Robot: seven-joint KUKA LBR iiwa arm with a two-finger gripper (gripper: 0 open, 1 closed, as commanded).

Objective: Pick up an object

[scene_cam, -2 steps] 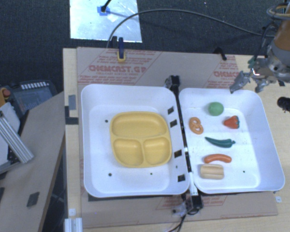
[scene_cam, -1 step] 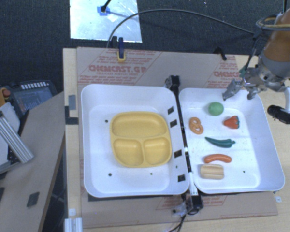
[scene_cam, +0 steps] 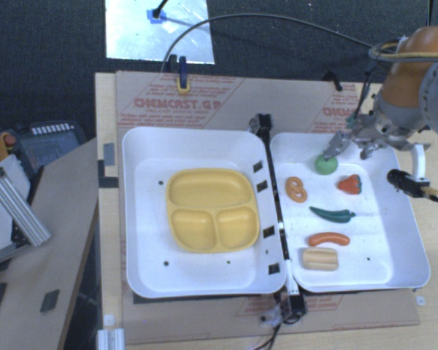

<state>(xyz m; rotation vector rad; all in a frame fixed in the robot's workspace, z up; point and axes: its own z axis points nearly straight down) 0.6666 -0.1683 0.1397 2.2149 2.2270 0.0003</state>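
A green round toy, like a small apple or lime [scene_cam: 325, 165], lies near the far edge of the right bin [scene_cam: 401, 268], and the jaws [scene_cam: 352, 146] hang right above it at its far side, one finger [scene_cam: 336, 146] reaching down to just about touch its top. The fingers are spread apart and nothing sits between them, so the jaws are open and empty. To the right of the green piece lies a red pepper-like toy [scene_cam: 350, 184], and to its near left an orange pretzel [scene_cam: 296, 189]. Nearer the camera a dark green chili pepper [scene_cam: 333, 214] lies across the middle of the bin, then a red-orange sausage [scene_cam: 328, 239], and closest of all a tan bread roll [scene_cam: 320, 259], just beside the sausage. All these pieces lie apart from one another on the white floor. The grey arm with its orange band [scene_cam: 416, 64] comes in from the right above the bin's far corner. The left bin [scene_cam: 142, 217] holds a yellow divided tray [scene_cam: 211, 209] with three compartments, lying flat in its middle. Both bins rest on the counter [scene_cam: 226, 97], on a brown sheet printed with red lettering.
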